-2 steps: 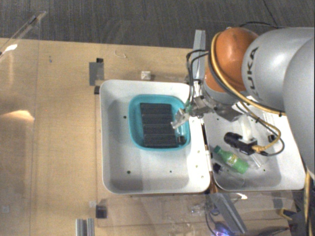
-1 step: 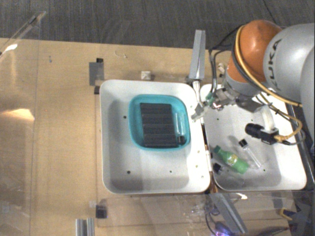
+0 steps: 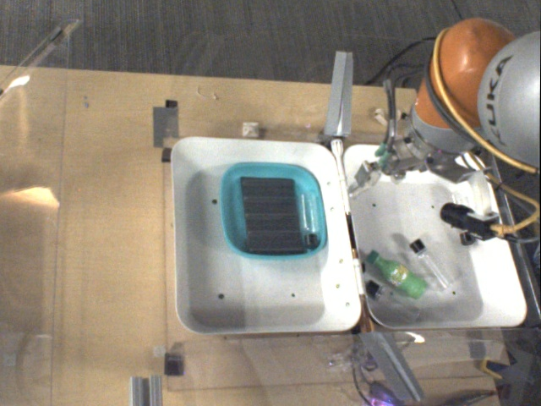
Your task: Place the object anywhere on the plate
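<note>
Camera view looks down on two white bins on the desk. The left bin (image 3: 194, 303) holds a teal plate (image 3: 232, 184) with a dark ridged block lying on it, placed there as the drop-off spot. The right bin (image 3: 507, 311) is the supply: a green bottle (image 3: 399, 277) lies on its side near the front, touching a clear vial (image 3: 429, 265) with a black cap. The hand (image 3: 380, 163) hangs over the right bin's back-left corner, well apart from both; how far open it is, or whether it carries anything, I cannot tell. The object to place likely sits among those loose items.
</note>
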`<state>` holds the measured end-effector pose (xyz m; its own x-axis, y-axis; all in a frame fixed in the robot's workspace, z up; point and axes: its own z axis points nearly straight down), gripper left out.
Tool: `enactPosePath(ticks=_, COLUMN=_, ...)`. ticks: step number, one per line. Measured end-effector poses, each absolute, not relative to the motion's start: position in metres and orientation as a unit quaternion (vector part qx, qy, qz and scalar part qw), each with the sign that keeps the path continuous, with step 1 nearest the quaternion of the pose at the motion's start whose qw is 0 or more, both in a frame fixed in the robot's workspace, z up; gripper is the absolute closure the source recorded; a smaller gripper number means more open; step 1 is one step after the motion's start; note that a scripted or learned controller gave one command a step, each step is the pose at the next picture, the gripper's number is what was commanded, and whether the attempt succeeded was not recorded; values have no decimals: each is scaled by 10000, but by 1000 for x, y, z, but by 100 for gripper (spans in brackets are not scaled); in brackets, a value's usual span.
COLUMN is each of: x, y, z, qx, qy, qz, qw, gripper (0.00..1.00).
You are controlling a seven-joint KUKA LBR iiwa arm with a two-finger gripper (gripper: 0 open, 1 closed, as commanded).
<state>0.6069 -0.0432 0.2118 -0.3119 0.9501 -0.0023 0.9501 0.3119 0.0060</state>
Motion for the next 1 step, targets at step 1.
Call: enactPosePath(ticks=1, x=603, y=10, z=248, qx=6058, qy=7956, qz=25, qw=28, gripper=0)
